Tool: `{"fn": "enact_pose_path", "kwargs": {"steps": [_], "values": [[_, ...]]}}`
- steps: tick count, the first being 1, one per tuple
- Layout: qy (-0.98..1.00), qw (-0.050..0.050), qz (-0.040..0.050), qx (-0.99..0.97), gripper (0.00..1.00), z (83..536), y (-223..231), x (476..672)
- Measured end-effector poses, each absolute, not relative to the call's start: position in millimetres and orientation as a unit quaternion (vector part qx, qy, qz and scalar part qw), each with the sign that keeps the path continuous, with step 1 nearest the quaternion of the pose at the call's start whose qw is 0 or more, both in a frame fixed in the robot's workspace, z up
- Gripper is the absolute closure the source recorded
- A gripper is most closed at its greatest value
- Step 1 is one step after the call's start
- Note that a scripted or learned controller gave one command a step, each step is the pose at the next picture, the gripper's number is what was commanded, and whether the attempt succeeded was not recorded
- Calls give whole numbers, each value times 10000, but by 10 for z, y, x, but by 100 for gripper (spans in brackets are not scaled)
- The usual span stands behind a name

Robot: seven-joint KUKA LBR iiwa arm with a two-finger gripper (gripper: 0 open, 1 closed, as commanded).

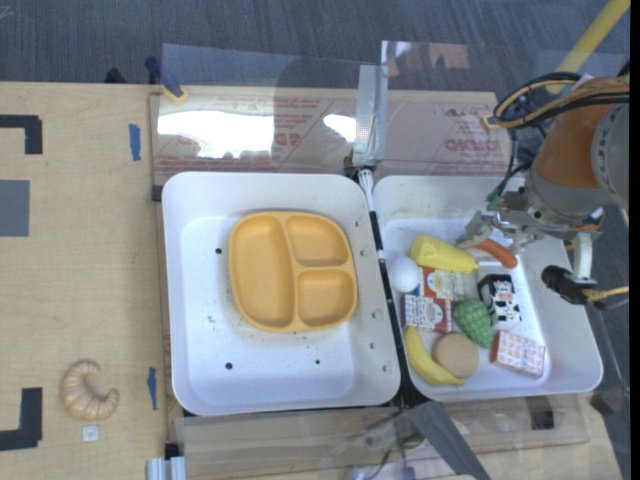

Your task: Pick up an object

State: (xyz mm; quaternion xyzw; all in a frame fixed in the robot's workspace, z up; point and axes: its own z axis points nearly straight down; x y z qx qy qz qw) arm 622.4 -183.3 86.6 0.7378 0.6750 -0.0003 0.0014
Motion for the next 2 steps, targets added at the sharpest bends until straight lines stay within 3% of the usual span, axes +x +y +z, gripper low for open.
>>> {"fn": "enact_pose_path", "kwargs": {"steps": [1, 2], "values": [[6764, 43, 30, 7366, 100, 1003, -1803, 6259], [6551, 45, 53, 7555, 100, 2099, -1216, 6517]]}}
